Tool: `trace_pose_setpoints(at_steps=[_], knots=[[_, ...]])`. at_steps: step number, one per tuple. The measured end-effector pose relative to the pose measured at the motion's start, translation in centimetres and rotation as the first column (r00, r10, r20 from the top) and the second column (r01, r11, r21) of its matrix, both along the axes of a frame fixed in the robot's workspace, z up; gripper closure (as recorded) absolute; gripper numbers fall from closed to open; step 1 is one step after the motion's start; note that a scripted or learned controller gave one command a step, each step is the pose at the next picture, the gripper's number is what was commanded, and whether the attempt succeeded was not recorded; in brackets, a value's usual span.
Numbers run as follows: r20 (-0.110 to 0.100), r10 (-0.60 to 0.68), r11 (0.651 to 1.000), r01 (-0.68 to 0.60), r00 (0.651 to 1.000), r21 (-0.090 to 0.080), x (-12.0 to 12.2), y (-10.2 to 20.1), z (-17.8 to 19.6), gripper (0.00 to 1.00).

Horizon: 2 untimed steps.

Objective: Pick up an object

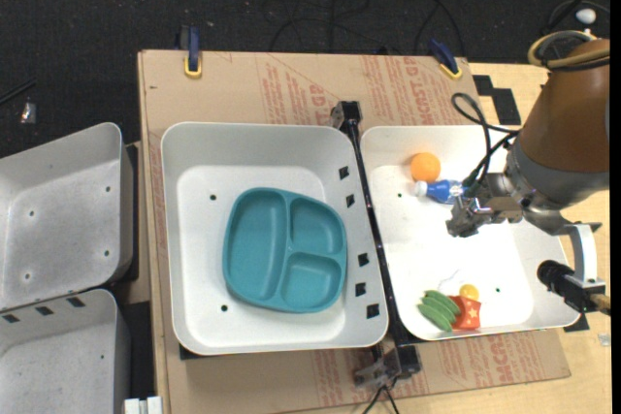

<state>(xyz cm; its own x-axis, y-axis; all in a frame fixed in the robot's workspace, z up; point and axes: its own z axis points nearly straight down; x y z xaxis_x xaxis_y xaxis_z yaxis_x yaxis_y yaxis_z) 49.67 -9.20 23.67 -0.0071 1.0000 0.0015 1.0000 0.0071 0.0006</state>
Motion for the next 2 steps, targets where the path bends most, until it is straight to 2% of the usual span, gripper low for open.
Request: trace_pose_setpoints(at_steps=[2], knots=[[-0.001,0.000,1.000,0.000,1.000,-0.001,-0.3,11.3,0.3,1.00]])
